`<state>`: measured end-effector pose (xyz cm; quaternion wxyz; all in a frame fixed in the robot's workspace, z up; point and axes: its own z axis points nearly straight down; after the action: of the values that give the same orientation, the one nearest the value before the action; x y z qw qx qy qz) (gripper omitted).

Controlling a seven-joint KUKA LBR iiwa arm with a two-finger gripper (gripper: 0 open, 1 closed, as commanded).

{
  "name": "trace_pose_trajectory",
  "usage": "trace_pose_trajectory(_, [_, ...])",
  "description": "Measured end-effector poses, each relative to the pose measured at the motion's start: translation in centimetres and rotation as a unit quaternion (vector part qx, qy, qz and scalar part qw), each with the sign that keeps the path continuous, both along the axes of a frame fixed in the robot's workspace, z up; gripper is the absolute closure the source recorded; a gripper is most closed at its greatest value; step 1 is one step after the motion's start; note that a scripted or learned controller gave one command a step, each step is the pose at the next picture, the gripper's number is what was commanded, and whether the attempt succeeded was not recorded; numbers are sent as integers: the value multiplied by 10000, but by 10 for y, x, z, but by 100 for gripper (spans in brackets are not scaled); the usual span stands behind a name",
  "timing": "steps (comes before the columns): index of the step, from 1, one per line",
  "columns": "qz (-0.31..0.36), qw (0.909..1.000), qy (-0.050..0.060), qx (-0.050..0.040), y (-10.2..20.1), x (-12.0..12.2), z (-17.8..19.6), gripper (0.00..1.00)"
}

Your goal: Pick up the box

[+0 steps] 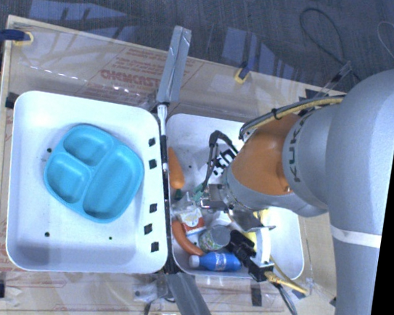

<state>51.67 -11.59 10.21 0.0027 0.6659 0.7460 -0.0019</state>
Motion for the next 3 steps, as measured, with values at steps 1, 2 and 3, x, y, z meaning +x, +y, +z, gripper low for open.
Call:
trace_pose_trajectory(1, [-19,10000,-6,-25,-3,0,1,0])
trace_pose_trajectory(2, [69,10000,13,25,-13,-25,-10,0])
trace_pose_trajectory(3, [99,9999,12,25,-13,-24,-1,100])
